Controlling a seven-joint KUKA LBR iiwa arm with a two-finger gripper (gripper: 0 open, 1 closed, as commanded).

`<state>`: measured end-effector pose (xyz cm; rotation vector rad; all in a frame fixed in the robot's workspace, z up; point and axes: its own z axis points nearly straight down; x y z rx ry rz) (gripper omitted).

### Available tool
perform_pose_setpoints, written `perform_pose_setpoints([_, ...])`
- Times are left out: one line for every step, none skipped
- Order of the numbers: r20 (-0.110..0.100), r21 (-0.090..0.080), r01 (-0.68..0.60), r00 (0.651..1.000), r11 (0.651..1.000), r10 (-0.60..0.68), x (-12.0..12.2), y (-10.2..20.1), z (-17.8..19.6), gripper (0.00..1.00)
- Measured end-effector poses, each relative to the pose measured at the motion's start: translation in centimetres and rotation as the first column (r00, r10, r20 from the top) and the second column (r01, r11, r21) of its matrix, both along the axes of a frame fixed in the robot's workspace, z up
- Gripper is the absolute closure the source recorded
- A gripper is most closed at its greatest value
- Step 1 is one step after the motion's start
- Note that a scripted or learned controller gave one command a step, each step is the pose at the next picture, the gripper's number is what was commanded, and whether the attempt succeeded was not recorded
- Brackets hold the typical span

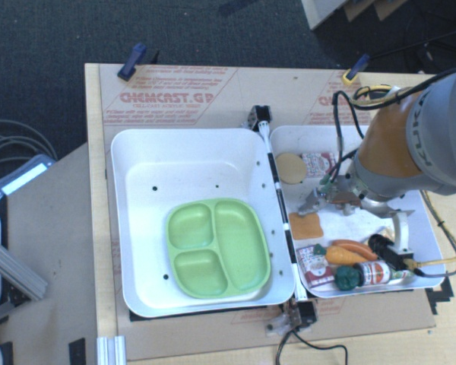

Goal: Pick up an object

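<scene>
The end effector [319, 198], finger state unclear, is hovering just above a thin, light cracker [306, 226], likely graspable edgewise.

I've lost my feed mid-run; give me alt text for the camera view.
The grey arm reaches from the right over the right bin, which holds a carrot, a bottle and flat food pieces. The left bin holds a green divided plate.

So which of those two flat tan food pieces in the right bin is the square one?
The toast-like slice lying nearer the front of the right bin, just above the carrot. The other piece, further back, is round.
</scene>
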<state>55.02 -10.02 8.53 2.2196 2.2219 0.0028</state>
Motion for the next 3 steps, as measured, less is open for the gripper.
perform_pose_setpoints([0.000, 0.000, 0.001, 1.000, 1.000, -0.001, -3.0, 0.5, 0.0, 0.00])
perform_pose_setpoints([-0.001, -0.001, 0.001, 1.000, 1.000, -0.001, 3.4, -3.4, 3.6, 0.00])
perform_pose_setpoints([-0.001, 0.001, -0.002, 1.000, 1.000, 0.002, 7.8, -6.9, 0.2, 0.00])
